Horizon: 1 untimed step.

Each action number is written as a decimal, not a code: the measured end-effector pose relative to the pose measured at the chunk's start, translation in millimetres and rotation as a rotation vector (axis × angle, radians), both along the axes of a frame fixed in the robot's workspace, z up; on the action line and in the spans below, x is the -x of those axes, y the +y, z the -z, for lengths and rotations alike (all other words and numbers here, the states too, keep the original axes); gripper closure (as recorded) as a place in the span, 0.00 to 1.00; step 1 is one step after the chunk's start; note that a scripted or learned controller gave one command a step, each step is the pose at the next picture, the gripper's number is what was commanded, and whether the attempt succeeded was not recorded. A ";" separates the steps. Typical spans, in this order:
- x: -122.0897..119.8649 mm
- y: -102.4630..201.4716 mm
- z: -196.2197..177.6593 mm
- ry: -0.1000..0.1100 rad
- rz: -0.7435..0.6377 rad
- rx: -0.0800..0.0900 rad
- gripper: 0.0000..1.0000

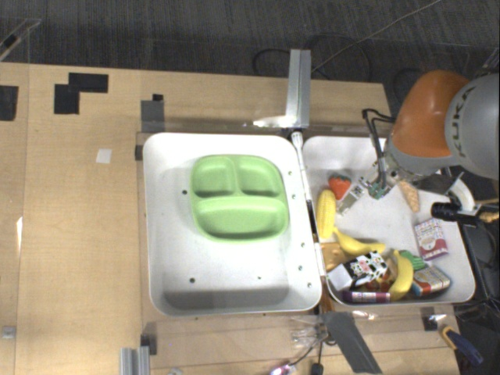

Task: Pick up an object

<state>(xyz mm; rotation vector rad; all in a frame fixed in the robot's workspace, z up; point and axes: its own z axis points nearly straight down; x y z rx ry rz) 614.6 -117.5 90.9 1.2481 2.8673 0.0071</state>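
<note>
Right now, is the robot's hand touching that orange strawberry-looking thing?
Apart. The camera view shows bare white bin floor between the hand and the strawberry toy, which lies to its left in the right bin.

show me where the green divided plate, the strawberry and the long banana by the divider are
green divided plate [237,195], camera view, on the rib between its compartments
strawberry [339,187], camera view, on its red body
long banana [326,216], camera view, on the middle of its yellow length
</note>
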 end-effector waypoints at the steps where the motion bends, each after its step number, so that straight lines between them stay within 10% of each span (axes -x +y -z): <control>1: -38.9 25.0 1.1 0.001 0.126 -0.003 0.00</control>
